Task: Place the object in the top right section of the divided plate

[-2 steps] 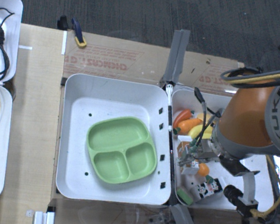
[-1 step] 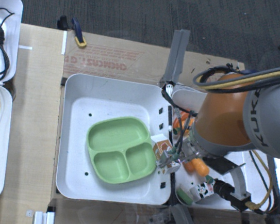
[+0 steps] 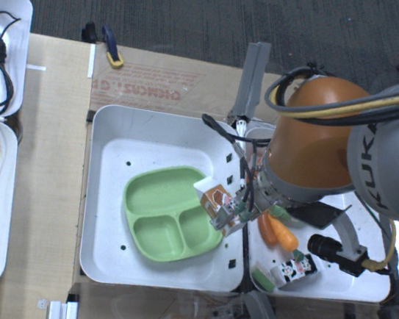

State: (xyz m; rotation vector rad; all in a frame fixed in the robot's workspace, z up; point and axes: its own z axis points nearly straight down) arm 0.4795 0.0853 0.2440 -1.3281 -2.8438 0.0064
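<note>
Just below the orange wrist band, the gripper (image 3: 230,210) hangs at the right edge of the green divided plate (image 3: 168,221) – a small brown object (image 3: 216,198) sits right at its tip, over the plate's rim, seemingly not yet set in a section. Whether the gripper is spread or pinching the object, I cannot tell; the arm's bulk hides it. To the gripper's right lies an orange carrot-like toy (image 3: 279,232) in the other bin – details are blurred
</note>
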